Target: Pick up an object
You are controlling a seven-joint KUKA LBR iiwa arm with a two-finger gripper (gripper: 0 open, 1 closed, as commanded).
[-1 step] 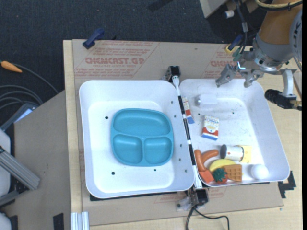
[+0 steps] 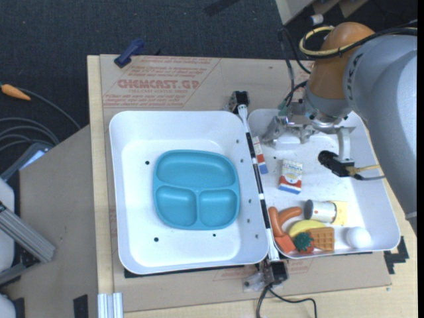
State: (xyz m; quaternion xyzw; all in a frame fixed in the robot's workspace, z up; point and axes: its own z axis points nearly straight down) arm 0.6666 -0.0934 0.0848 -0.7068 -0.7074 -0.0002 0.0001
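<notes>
Cardboard-topped bench (image 2: pixel 165 78) on dark carpet carries two white bins side by side. One blue three-compartment tray (image 2: pixel 196 189) lies flat in the left bin (image 2: pixel 129 177). To the tray's right, the right bin (image 2: pixel 381 204) holds one small carton (image 2: pixel 290 176), upright in the picture; nearer the camera lie one hot dog (image 2: pixel 281 216), one banana (image 2: pixel 306 227), one waffle (image 2: pixel 322 238), one white egg (image 2: pixel 358 236) and one small bottle (image 2: pixel 323 211) lying crosswise. Gripper (image 2: pixel 291 126) hangs above the carton; grip unclear.
</notes>
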